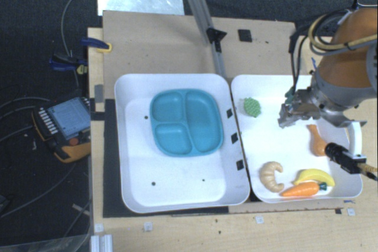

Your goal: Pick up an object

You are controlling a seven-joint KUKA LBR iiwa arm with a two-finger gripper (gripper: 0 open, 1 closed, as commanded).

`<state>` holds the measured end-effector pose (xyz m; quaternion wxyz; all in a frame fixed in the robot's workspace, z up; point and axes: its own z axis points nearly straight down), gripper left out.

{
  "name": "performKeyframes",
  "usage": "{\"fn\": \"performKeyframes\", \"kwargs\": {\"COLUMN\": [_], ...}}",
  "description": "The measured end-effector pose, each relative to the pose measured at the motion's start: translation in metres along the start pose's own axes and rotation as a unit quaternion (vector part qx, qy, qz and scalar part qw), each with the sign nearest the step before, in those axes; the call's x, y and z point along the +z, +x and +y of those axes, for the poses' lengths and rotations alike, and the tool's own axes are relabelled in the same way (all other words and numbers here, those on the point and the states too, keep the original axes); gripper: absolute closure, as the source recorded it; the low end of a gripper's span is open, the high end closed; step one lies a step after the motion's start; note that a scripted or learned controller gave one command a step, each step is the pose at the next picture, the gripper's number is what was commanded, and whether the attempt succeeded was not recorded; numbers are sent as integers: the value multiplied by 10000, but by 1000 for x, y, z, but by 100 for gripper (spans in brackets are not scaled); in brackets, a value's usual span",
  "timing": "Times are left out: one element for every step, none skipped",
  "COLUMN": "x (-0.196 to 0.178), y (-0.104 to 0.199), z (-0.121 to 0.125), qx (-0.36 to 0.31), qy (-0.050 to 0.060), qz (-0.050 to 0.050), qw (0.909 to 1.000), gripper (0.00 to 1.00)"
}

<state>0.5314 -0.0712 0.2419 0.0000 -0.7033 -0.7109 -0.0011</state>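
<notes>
The objects offered for picking are gathered in the right-hand shallow white bin (pixel 260 88), and none is seen to be lifted. A small green knobbly ball (pixel 252 107) lies near the bin's upper left corner; a pale tan croissant-shaped piece (pixel 271 176), an orange carrot with a dark green top (pixel 302 189) and a yellow banana (pixel 315 176) are clustered along the near edge, the carrot touching the banana; an orange drumstick-like piece (pixel 317 141) lies toward the right. The left-hand shallow white bin (pixel 133 144) is occupied by a light blue plastic plate with three compartments (pixel 186 121), presumably kept apart as a drop place. The metal two-finger gripper (pixel 288 117) is held over bare bin floor between the green ball and the drumstick piece, just beside the latter, a placement judged to suit a descent on either one. Whether the claw is released or clenched cannot be told, since the grey arm with its orange band (pixel 348 62) hangs above it and the tips are blurred.
</notes>
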Motion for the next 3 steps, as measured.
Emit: {"fn": "performKeyframes", "kwargs": {"x": [-3,2,14], "y": [46,88,136], "z": [10,20,41], "qx": [2,6,2], "qy": [-7,-6,-4], "qz": [2,-1,0], "qw": [10000,10000,10000], "gripper": [100,100,100]}}
